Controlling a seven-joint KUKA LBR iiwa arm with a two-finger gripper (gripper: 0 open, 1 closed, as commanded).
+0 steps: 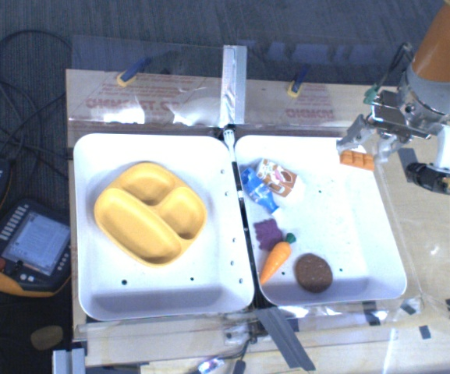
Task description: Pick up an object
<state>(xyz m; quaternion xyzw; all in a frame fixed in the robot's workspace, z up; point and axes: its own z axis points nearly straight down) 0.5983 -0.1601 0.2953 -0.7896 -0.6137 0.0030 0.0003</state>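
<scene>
Nearest the camera, in the right bin [388,275], a round brown cookie-like disc [313,272] is lying beside a toy carrot [275,260] with a green top, the carrot leaning along the divider and touching a small purple piece [267,231]. Farther back, a blue-and-white crinkled wrapper [265,184] is resting near the divider. In the left bin [84,232], a glossy yellow moulded toy [150,211] with rounded lobes is sitting well apart from the rest. At the right bin's far corner, a small orange block [357,159] is sitting just under the pincer [371,137], which is hovering there, seemingly spread and grasping nothing. Judged as a target, the block looks light, stiff and smooth-sided; its two flat opposite faces would offer the surest hold, though the nearby bin wall may be crowding one finger.
</scene>
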